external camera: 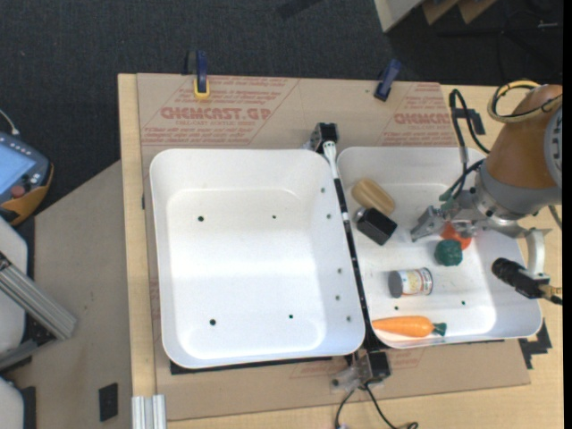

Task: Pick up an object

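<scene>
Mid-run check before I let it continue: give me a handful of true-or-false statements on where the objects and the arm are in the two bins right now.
1. The carrot lies at the near rim of the right bin. True.
2. The small jar stands in the left bin. False: it lies on its side in the right bin.
3. The gripper is over the right bin. True.
4. The green object sits beside the carrot. False: it lies farther back, by the gripper.
5. The left bin holds the black block. False: the black block is in the right bin.
</scene>
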Action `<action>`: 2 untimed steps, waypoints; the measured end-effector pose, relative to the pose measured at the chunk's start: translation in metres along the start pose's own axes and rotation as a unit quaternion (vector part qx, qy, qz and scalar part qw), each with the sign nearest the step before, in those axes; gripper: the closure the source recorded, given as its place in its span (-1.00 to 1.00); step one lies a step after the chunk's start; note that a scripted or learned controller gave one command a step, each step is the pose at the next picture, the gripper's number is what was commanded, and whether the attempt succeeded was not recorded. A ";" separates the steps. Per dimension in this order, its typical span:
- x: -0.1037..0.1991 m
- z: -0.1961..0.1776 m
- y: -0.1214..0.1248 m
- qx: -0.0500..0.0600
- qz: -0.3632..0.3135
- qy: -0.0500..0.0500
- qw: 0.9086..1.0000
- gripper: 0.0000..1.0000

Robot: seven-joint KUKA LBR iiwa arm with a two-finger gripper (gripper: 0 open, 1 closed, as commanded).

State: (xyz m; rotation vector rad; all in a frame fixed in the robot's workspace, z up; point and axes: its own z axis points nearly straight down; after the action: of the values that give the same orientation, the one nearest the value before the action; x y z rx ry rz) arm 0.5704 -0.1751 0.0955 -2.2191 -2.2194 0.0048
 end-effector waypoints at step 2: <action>-0.014 0.013 -0.075 0.001 0.003 0.001 1.000 1.00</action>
State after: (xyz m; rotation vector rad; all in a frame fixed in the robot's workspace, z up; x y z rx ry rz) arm 0.4949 -0.1895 0.0829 -2.2222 -2.2110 0.0056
